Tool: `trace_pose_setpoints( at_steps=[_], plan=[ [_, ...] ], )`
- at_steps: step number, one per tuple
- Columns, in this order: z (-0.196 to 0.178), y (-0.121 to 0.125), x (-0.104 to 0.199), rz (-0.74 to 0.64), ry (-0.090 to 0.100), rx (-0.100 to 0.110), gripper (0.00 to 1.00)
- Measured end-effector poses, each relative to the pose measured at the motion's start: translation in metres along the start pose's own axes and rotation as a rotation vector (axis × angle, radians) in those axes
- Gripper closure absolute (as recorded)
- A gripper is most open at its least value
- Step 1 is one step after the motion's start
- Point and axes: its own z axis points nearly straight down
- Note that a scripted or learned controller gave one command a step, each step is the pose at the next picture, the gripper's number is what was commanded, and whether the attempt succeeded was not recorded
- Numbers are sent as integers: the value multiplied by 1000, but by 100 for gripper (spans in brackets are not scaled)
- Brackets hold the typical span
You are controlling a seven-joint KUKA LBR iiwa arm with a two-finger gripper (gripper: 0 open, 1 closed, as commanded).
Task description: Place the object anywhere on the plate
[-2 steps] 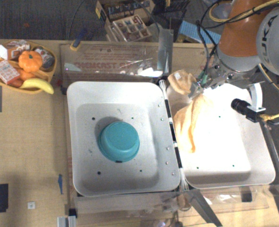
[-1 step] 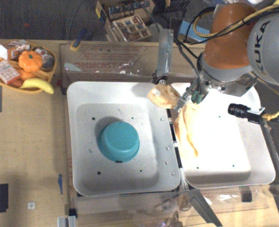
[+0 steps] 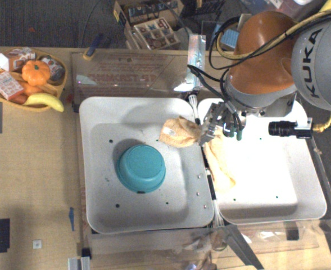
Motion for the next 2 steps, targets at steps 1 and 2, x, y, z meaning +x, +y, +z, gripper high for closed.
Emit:
trace_pose_setpoints(
  at_steps=[1, 2],
  plan=[
    [3, 25, 42, -359, 0, -1, 100],
    [2, 25, 42, -359, -1, -1, 0]
  ],
)
